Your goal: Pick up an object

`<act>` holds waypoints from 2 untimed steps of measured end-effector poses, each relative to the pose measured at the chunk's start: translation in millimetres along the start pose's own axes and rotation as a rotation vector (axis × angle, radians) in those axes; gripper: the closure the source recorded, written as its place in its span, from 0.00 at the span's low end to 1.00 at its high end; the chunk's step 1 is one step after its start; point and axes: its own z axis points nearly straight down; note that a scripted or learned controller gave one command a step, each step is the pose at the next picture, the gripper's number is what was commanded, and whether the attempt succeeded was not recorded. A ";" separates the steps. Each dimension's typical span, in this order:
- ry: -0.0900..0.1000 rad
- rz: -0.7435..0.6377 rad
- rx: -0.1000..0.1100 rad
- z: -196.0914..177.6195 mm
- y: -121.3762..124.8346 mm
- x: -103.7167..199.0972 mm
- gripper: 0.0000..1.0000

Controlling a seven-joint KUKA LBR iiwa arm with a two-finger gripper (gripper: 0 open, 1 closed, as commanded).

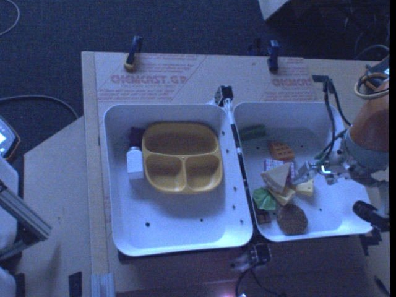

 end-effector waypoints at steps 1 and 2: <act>0.000 -0.001 -0.002 39.0 -0.6 0.8 0.00; -0.003 0.000 -0.008 26.2 0.4 0.0 1.00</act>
